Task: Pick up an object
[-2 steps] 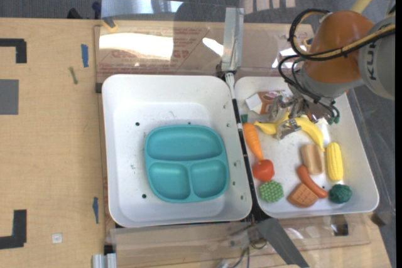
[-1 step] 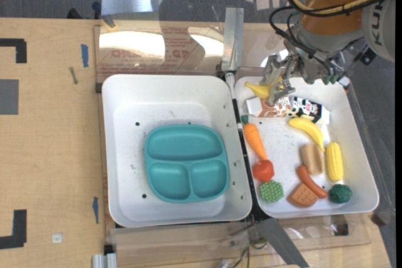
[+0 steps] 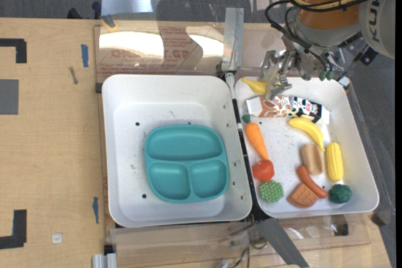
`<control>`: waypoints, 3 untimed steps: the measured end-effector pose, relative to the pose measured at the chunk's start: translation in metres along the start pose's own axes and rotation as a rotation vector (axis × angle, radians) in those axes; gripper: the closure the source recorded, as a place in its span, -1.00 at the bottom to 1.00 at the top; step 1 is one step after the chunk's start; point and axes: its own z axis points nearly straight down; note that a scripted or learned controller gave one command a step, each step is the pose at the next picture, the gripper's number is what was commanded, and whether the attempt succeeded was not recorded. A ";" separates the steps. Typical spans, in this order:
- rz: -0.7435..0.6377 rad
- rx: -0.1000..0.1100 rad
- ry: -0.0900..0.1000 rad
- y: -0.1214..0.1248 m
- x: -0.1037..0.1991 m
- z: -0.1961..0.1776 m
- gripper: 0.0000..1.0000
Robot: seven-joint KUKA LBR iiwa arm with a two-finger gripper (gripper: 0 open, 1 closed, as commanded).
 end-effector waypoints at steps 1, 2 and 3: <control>-0.488 -0.004 0.010 -0.097 0.022 0.064 1.00; -0.514 -0.006 0.010 -0.102 0.070 0.106 1.00; -0.481 0.006 -0.006 -0.080 0.030 -0.009 1.00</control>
